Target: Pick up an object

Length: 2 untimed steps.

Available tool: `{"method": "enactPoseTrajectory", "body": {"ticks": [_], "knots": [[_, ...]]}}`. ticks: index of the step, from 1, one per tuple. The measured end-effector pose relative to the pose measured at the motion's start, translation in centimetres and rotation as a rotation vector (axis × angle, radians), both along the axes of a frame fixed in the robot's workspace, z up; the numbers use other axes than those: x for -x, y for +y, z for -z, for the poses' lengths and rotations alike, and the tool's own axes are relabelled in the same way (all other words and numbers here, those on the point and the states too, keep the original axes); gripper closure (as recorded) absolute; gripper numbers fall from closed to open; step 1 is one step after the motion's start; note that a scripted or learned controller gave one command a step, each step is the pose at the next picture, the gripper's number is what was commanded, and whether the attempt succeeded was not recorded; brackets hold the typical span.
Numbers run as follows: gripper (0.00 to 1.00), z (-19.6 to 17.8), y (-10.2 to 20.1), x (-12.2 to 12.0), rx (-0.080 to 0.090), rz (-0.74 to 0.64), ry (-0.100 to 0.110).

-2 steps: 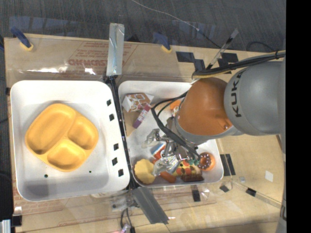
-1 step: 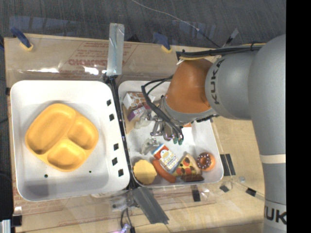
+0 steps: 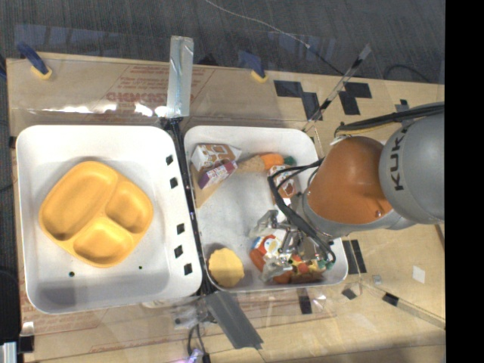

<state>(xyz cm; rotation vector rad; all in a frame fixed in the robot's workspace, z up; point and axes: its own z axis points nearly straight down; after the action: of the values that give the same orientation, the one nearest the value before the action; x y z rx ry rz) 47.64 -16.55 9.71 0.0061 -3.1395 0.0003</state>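
A wooden worktop [image 3: 393,278] carries two shallow white bins side by side, and every place here is given from the right bin [image 3: 227,210]. Immediately to its left sits the left bin [image 3: 30,225], holding a yellow divided tray [image 3: 94,212]. From the right, a grey arm [image 3: 412,172] with an orange band reaches over the right bin's far wall, its end effector [image 3: 291,249] lowered into the near right corner. Whether its fingers are spread or pressed together cannot be told; cables and clutter hide them. Beneath it lies a heap of small colourful objects [image 3: 291,267], the likely target. A yellow round object [image 3: 225,268] rests in the bin's near left corner, a brown-and-white carton [image 3: 212,163] in its far left corner, an orange item [image 3: 271,159] along its far wall. The step looks like the descent onto the heap; next calls for closing and a straight lift. The near and right walls crowd the end effector, while the bin's middle floor offers open room.
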Motion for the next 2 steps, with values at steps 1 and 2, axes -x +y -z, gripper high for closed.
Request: {"method": "enactPoseTrajectory", "body": {"ticks": [1,2], "knots": [[0.0,0.5,-1.1,-5.1,-0.001,-0.482,-0.004],[0.0,0.6,2.9,-0.9,-0.004,-0.478,0.0]]}}
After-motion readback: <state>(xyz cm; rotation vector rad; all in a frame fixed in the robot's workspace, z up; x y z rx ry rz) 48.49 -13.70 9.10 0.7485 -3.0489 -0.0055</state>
